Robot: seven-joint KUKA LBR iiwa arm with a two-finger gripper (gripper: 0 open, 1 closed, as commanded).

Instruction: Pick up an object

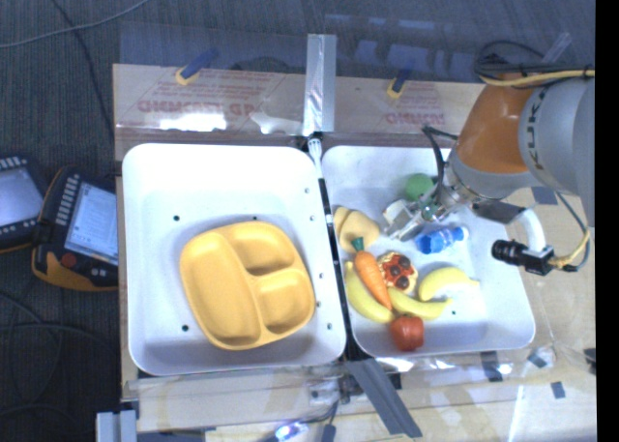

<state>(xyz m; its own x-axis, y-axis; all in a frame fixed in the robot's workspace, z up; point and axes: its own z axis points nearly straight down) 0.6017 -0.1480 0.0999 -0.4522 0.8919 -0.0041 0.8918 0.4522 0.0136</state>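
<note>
Left bin [145, 237]: yellow divided tray [249, 281], lying flat near the middle. Right bin [503, 324]: toy food packed close together. Carrot [371, 279] lies across a long banana [368, 300]; red apple [407, 332] near the front wall; second banana [447, 281] beside a small red-and-orange piece [397, 269]; pale yellow fruit [356, 228] by the divider; green ball [418, 185] toward the back. Blue bottle [441, 238] lies on its side, mid-bin. Gripper [414, 217] sits low just beside the bottle and below the green ball; its opening cannot be made out.
</note>
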